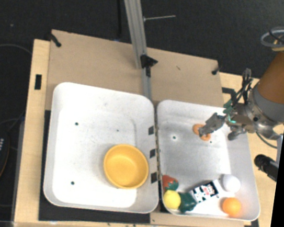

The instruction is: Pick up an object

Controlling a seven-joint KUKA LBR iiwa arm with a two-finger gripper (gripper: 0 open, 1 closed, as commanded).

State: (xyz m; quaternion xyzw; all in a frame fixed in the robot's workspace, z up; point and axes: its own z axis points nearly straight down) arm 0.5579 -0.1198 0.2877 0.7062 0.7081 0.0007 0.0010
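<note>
The claw [208, 127] sits low over the far part of the right bin [184, 116], slanting down and to the left from the arm [273, 87]. Its tip meets a small orange piece [201, 130], either touching it or just above it; the slanted view does not settle which. How far the claw is open cannot be told, nor whether it has hold of anything.

The piece lies alone on the bare bin floor, well apart from everything else. In my judgement that is why the claw is here: a lone target leaves room on every side for a clean approach. The piece is small, low and pale orange, with a redder spot on its near right side. Its exact shape is too small to make out.

The other items crowd the near rim of the same bin: a red thing [169, 182], a yellow ball [172, 199], a green thing [188, 202], a black and white box [205, 191], a white ball [230, 183] and an orange ball [231, 206]. Packed this closely, they would be harder picks.

In the left bin [65, 96], a yellow bowl [126, 166] stands upright near the divide.
</note>
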